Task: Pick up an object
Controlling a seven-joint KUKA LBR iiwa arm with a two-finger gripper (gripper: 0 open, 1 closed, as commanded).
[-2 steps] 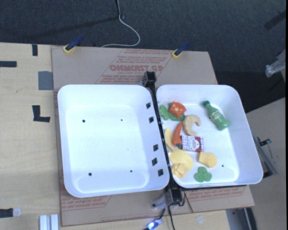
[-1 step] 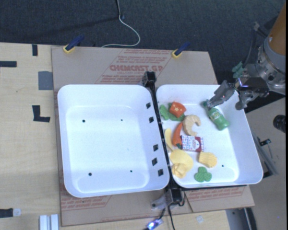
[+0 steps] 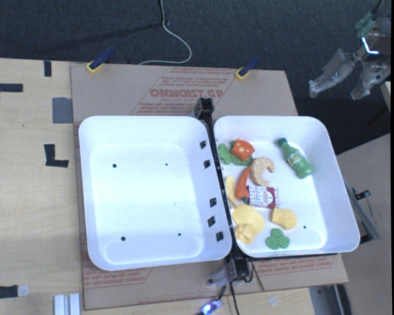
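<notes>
Pincer (image 3: pixel 341 79) hung at upper right, off bins, jaws apart, nothing between. Better to come down straight over a lone piece, not the crowded pile. Green bottle (image 3: pixel 295 157) lay alone in right bin (image 3: pixel 328 176), below and left of pincer, well apart. Other toys clustered near divider.

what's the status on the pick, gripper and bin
Gripper open, above the right bin's far corner, holding nothing. Green bottle lies nearest. Nothing between them.
</notes>
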